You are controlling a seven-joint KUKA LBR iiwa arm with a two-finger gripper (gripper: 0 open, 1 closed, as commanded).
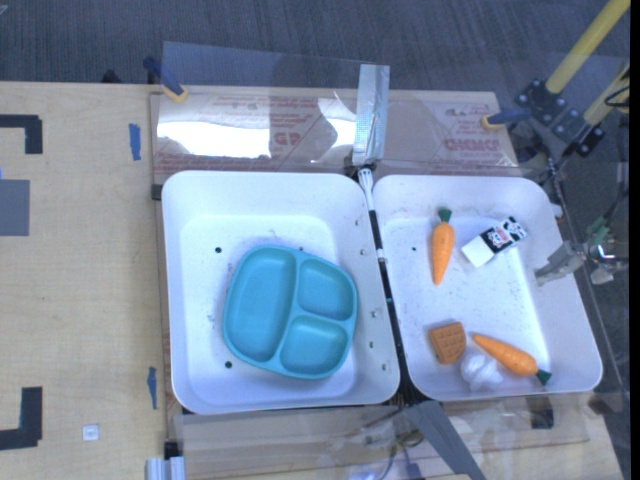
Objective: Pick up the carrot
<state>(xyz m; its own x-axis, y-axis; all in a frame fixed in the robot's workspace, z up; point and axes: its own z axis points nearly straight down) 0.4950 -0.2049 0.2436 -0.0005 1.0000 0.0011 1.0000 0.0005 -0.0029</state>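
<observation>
Two orange carrots lie in the right bin point(560, 298). One carrot point(441, 250) lies lengthwise in the far left part of that bin, its green top pointing away from me. The other carrot point(506, 355) lies aslant near the front right corner, with its green end toward the bin's right wall.
A tan waffle-like square point(448, 341) and a small white lumpy object point(482, 371) sit beside the front carrot. A white and black block point(496, 241) lies right of the far carrot. The left bin point(190, 228) holds a blue divided plate point(290, 311). A yellow pole point(595, 30) and clamps stand at the far right.
</observation>
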